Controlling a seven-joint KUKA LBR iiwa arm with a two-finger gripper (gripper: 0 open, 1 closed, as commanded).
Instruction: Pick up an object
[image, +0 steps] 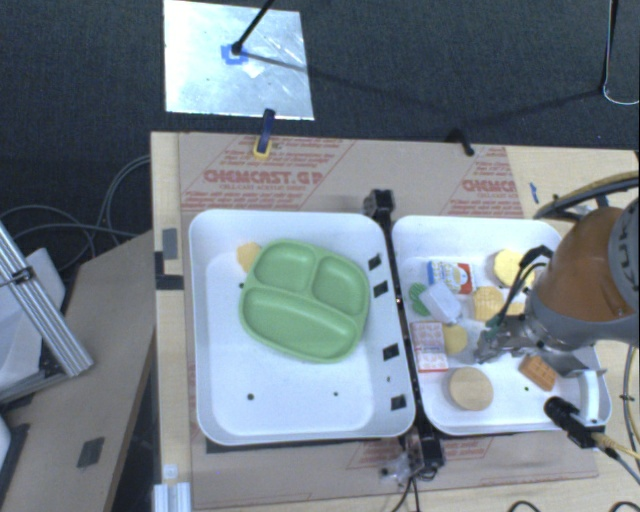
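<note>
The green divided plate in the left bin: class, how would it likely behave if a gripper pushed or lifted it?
The green divided plate looks moulded and rigid, so probably stiff. It lies flat and wide in the left bin, so unlikely to tip or roll. Its smooth surface may let it slide when pushed.

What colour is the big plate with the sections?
Light green; the plate lies in the left bin, seen from the overhead camera view.

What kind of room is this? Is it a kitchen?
Probably a robot lab, not a kitchen: a robot arm reaches over two white bins holding toy food and a green tray, with loose cables around the bench.
</note>
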